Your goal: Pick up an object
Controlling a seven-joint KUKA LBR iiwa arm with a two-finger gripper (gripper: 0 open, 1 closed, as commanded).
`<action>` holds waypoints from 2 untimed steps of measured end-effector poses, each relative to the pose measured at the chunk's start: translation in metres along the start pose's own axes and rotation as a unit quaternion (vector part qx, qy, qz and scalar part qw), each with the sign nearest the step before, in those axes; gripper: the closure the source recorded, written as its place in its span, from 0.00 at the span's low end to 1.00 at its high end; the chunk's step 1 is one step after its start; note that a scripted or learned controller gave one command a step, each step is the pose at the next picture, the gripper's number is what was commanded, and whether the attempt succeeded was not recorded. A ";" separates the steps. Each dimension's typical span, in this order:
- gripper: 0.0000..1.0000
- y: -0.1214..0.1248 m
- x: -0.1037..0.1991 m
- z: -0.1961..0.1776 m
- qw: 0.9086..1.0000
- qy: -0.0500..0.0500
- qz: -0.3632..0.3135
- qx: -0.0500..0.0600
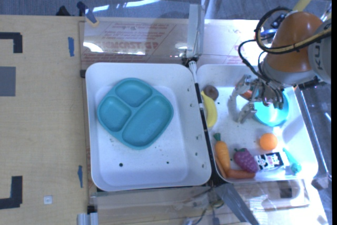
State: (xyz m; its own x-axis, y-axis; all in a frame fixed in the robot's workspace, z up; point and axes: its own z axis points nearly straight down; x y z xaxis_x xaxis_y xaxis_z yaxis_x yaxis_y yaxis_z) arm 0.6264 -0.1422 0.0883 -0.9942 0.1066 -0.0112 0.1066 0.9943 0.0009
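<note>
Objects for picking are all sitting in the right bin (305,129). A banana (210,111) is lying along that bin's left wall, with a brown round piece (211,92) just above its upper end. A carrot (222,155) is lying near the lower left corner, a purple bunch of grapes (245,159) is resting just beside it, and a reddish-orange piece (240,174) is lying below them both. An orange ball (268,142) is sitting near the middle of the bin, and beneath it a small black-and-white box (269,160) is lying beside a teal piece (293,166) at the bin's lower right. A light blue cup or bowl (273,113) is sitting in the upper part of the bin, partly hidden by the arm.

Above that blue item the tool (247,108) is hanging, with its grey fingers (243,112) spreading apart and pointing down toward the bin floor to the left of the blue item. Nothing is showing between the fingers. Whether the fingertips are touching the floor cannot be told. The arm's orange band (296,39) is sitting over the bin's upper right corner, with black cables looping around it.

In the left bin (100,166), a teal divided plate (136,112) is lying tilted on the white floor. Both bins are resting on the counter (37,113).
</note>
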 end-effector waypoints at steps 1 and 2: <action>1.00 0.001 -0.004 -0.015 1.000 -0.007 -0.001 0.000; 0.00 0.001 -0.004 -0.014 1.000 -0.006 -0.001 0.000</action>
State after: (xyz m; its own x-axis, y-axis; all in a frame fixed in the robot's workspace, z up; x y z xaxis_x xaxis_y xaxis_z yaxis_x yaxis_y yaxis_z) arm 0.6300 -0.1416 0.1024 -0.9941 0.1053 -0.0240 0.1053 0.9944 0.0003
